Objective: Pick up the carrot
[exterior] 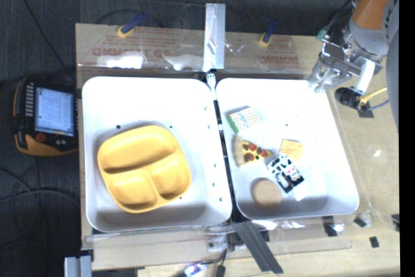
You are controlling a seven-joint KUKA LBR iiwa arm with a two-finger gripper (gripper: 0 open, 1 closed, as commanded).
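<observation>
My gripper hangs over the far right corner of the right bin, above its rim, with nothing seen in it. In that bin lie a green-and-white packet, a toy pizza slice, a pale yellow wedge, a black-and-white patterned piece and a round brown disc. These all sit in the bin's left and near part, well away from the gripper. I cannot pick out an orange carrot shape among them.
A yellow divided plate fills the near middle of the left bin. A divider rail separates the bins. An orange-cased handheld device lies left of the bench. Clamps and taped plastic line the far edge.
</observation>
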